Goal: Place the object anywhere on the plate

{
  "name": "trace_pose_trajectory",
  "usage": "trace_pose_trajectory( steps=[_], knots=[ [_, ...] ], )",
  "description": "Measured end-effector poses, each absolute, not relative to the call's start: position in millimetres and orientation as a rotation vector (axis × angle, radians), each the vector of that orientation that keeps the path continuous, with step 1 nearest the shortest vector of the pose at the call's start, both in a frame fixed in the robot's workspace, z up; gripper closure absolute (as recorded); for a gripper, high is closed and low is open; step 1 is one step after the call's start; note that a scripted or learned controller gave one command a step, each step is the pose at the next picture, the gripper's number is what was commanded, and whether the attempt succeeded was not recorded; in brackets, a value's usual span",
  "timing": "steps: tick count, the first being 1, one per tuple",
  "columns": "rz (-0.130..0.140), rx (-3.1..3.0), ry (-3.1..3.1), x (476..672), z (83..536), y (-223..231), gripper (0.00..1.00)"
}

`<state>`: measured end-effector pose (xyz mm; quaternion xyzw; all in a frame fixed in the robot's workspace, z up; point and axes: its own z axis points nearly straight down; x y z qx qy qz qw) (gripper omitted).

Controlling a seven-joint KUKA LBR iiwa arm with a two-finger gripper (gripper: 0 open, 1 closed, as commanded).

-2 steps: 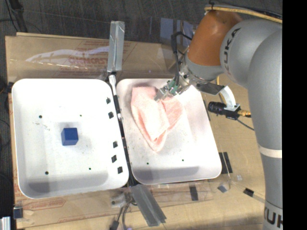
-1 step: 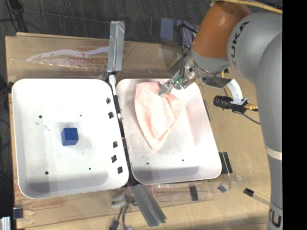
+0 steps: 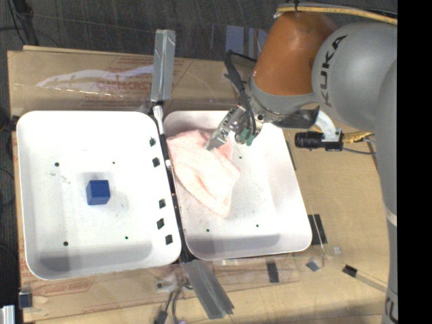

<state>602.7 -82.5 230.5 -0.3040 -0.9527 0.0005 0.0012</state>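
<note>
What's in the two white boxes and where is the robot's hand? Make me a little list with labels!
left bin: holds a small blue cube, sitting alone
right bin: holds a pale pink cloth, crumpled
end effector: above the right bin, at the cloth's upper edge
arm: grey with an orange band, reaching in from the right
plate: cannot tell

Brightness: evenly lit, the white bins (image 3: pixel 88 255) close to overexposed.
Light source: overhead, diffuse.
Shadows: soft grey ones along the bins' lower inner walls; a faint one beside the blue cube (image 3: pixel 98 192).
Glare: pale sheen on the clear plastic sheet (image 3: pixel 94 79) behind the bins.
Sharpness: slightly soft and grainy; dark background lacks detail.
</note>
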Motion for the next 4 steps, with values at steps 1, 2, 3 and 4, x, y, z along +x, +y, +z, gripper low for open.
trace_pose_trajectory(
  steps=[1, 2, 3, 4],
  knots=[
    [0.001, -0.336, -3.122, 588.0, 236.3, -43.0, 1.0],
    [0.001, 0.001, -3.139, 572.1, 225.2, 2.1, 1.0],
    [0.001, 0.011, -3.14, 554.8, 234.3, 44.8, 1.0],
    [0.001, 0.009, -3.143, 549.5, 236.7, 90.8, 1.0]
  ],
)
